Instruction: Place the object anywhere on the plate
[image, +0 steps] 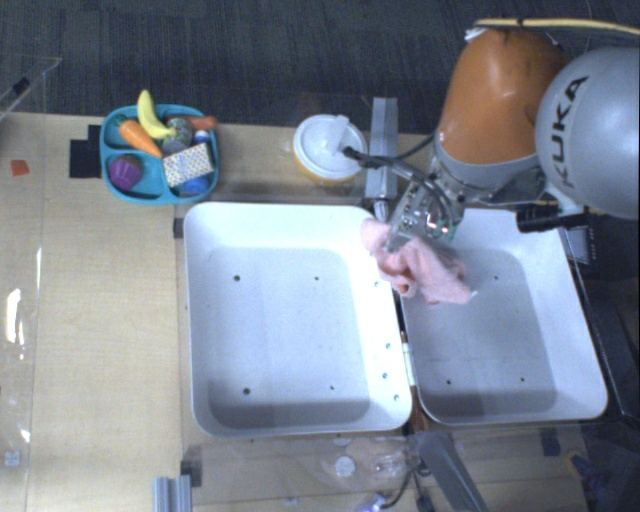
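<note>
Over the right bin (560, 400), end effector (400, 240) grips a pink cloth (425, 275)

Grey KUKA arm (590, 130) with black lettering, a bulging orange band (495, 95), black cables, and a metallic gripper (415, 225).

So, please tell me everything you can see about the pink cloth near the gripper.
The pink cloth looks like soft, crumpled fabric, pale pink with folds and no clear shape. It is bunched up at the upper left of the right bin, and one end reaches over the seam toward the left bin. The gripper is at its upper edge and appears to touch it there; whether the fingers pinch the fabric cannot be told. Nothing else touches the cloth.
</note>
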